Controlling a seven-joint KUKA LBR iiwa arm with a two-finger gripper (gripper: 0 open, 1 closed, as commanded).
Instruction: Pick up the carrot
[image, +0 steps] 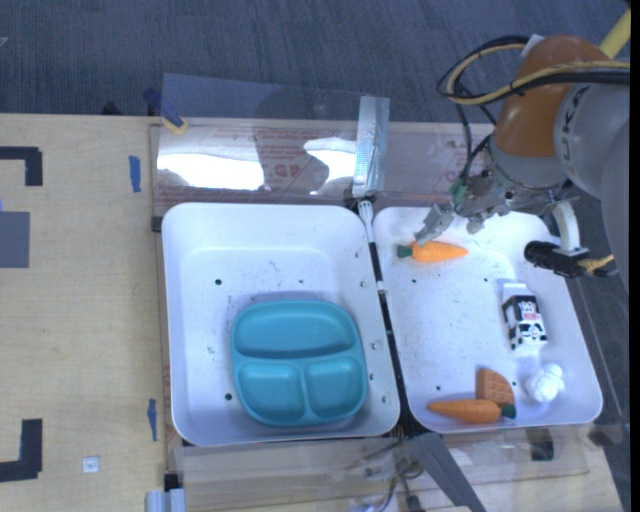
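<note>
We see two toy carrots, both in the right bin (590, 385). Using the upper carrot (437, 253) as landmark: it lies on its side near the bin's far-left corner, green top pointing left, orange body to the right. The gripper (452, 217) hangs just above and slightly right of it, close, with one grey finger (434, 222) angled down toward the carrot's upper edge. Fingers look a bit apart w/ nothing between them, but they're small and blurry, so we can't tell for sure whether they touch the carrot. Carrot is on the bin floor, not lifted.

Grey arm w/ orange band (545, 90) sits up and right of the carrot, yellow and black cables looping over it.

Below-right of the carrot: a small white carton w/ black cow print (523, 322), lying lengthwise. Further down, near the bin's front edge: second carrot (468, 409), green end to the right, touching a small brown waffle-like piece (493, 385) just above it. Right of those, a small white lumpy item (546, 383), type unclear.

Left of the carrot, across the divider: left bin (200, 240) holding a teal 3-compartment plate (297, 361), towards the front. Both bins rest on a light wood bench (75, 330) w/ black and blue tape marks.
</note>
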